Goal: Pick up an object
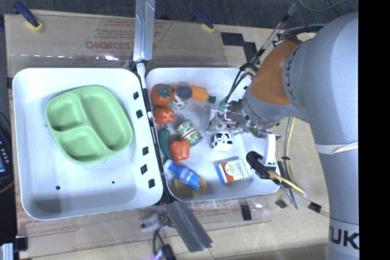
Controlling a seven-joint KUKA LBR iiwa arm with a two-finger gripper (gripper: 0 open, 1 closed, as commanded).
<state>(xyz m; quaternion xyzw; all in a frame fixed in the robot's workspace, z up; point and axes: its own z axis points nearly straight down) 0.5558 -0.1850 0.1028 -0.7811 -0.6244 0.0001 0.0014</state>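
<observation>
A wooden bench (183, 33) runs across the middle of the frame, with dark floor along the top. Two blue clamps sit on its top edge, one at the upper left (27, 15) and one near the top middle (203, 18). Red writing (109, 36) is printed on the bench at the upper middle, but it is too blurry to read. White letters "UK" (344, 239) show on the arm (323, 88) at the lower right.

The left bin (36, 192) holds a green plate (89, 123) with three parts.

The right bin (201, 195) is full of small toys. There is a tomato (161, 95), a carrot (196, 93), a small can (189, 132), a red pepper (179, 150), a blue thing (184, 175), and a little box (232, 170) with a red and blue label.

The gripper (222, 125) is low in the middle of the right bin. A black and white toy (222, 140) sits right under it. Whether the gripper is open or closed cannot be made out.
</observation>
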